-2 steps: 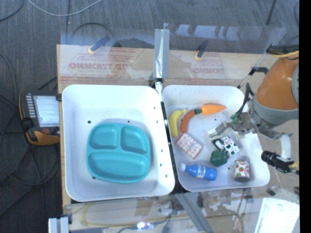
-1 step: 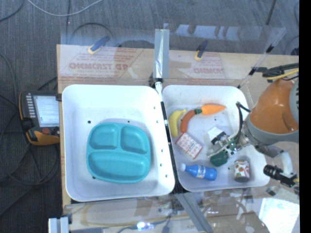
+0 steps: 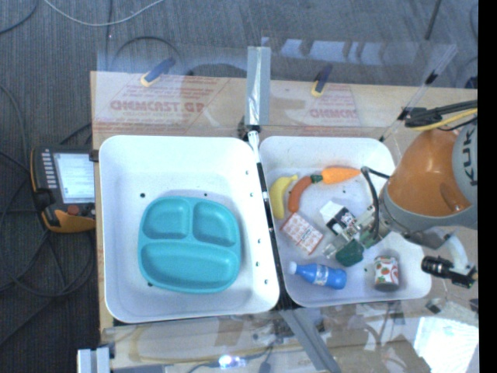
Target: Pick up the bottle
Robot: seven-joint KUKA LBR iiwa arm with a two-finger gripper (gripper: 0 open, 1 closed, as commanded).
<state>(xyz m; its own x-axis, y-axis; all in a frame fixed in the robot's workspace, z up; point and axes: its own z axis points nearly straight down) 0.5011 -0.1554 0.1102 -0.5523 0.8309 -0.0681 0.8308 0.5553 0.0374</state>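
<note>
In the camera view the gripper (image 3: 347, 229) hangs low in the right bin (image 3: 404, 290), whether gripping or not I cannot tell, above a dark green object (image 3: 351, 253), the blue bottle (image 3: 319, 274) lying near its front wall.

- The arm (image 3: 425, 179) is cut off by the right edge, so its far end cannot be seen.
- The hand (image 3: 351, 231) is a dark tangle of small parts, too small to tell if it is open or closed.
- The arm covers the back right corner of the right bin (image 3: 326, 144).
- A dark green thing (image 3: 351, 253) sits partly under the hand, so its shape is hard to tell.
- The print on the small red and white packet (image 3: 302, 233) is too tiny to read.
- The counter (image 3: 194, 99) is cut off on the right.
</note>
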